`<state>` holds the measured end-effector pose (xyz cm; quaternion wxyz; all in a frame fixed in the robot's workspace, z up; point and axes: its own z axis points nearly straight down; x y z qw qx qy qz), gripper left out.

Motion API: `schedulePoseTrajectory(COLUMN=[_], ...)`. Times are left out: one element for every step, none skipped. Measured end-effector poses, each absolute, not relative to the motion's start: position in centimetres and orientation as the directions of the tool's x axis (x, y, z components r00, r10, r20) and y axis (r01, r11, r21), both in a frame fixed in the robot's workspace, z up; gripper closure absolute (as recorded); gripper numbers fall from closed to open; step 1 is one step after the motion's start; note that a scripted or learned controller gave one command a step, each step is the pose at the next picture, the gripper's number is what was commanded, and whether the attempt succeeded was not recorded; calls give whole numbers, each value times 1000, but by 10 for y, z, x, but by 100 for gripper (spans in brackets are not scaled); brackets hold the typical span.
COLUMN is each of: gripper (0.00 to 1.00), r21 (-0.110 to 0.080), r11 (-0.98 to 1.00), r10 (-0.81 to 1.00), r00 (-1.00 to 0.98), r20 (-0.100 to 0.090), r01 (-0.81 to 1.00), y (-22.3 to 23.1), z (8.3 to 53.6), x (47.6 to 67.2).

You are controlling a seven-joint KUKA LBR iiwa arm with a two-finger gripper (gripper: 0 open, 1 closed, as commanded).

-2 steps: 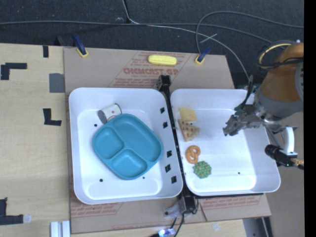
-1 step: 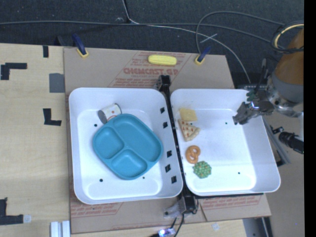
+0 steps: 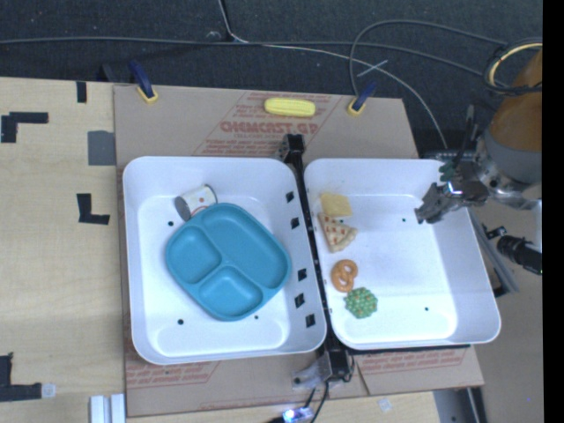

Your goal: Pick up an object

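Pincer (image 3: 432, 208) over right bin (image 3: 458, 324) near its far right rim; finger state cannot be told. Pretzel (image 3: 344, 274) and green ball (image 3: 360, 303) lie along left wall.

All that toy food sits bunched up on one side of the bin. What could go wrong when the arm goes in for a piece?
1. The yellow cheese wedge and pizza-slice toy touch, so the end effector may nudge one while closing on the other.
2. The orange pretzel and green bumpy ball lie close to the right white bin's left wall, leaving little room on that side.
3. The ball could roll away.
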<state>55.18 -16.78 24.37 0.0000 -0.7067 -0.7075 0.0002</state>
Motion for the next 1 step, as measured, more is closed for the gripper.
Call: schedulePoseTrajectory(gripper=[100], r21=[-1], r11=[5], r10=[1000], r00=[-5], r20=[1], r01=[1000], y=[-125], z=[242], x=[563])
